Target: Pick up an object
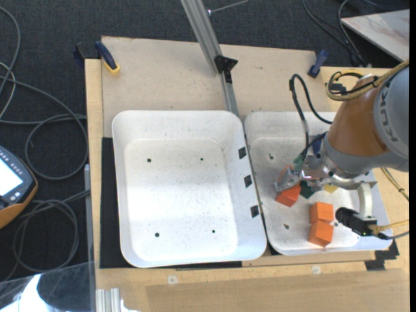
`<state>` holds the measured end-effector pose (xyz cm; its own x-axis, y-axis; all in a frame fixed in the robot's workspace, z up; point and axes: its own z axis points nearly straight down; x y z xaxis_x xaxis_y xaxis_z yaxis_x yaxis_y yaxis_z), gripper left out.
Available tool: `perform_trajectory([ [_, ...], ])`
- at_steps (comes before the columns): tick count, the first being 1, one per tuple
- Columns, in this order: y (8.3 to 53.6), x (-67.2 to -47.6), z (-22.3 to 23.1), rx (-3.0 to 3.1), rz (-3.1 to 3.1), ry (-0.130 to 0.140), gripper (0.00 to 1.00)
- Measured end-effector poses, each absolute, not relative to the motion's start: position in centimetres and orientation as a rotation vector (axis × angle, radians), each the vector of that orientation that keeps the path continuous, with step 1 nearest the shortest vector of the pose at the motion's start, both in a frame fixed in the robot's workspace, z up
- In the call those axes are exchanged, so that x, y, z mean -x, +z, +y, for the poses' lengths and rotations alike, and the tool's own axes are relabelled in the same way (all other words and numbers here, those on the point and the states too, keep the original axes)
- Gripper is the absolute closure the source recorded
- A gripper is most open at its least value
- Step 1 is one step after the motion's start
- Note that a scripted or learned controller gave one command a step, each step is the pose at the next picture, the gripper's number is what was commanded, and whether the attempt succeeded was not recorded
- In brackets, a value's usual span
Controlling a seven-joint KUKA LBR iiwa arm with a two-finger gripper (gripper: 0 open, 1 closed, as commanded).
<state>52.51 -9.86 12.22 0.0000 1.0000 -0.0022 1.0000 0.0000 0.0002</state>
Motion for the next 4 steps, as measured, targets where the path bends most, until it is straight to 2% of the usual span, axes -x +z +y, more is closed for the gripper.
perform_trajectory([
  [1,10.9,-53.0,-10.4,-2.216,2.205,0.007,0.00],
  [2,12.2,-53.3,-10.2,-2.207,2.203,0.020,1.00],
  [3,16.8,-54.2,-9.9,-2.216,2.221,0.006,1.00],
  [4,22.6,-54.8,-10.8,-2.216,2.218,0.006,1.00],
])
